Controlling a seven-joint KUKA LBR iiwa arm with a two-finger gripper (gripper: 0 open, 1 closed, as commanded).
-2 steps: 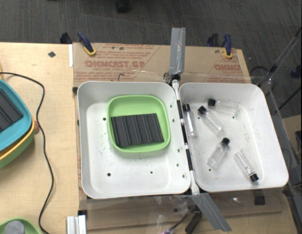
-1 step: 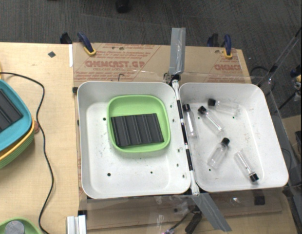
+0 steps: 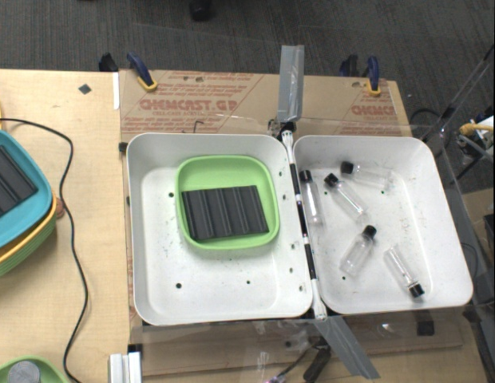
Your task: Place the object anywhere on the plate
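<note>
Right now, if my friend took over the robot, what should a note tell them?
Green plate with a dark ridged insert sits in the left bin.
Five clear vials with black caps lie loose in the right bin: one by the divider, others at.
Done: nothing placed on the plate.
Left: pick one vial, set it on the plate.

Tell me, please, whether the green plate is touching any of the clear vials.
Apart. The camera view shows the green plate in the left bin, while the clear vials all lie in the right bin, beyond the bin walls.
</note>
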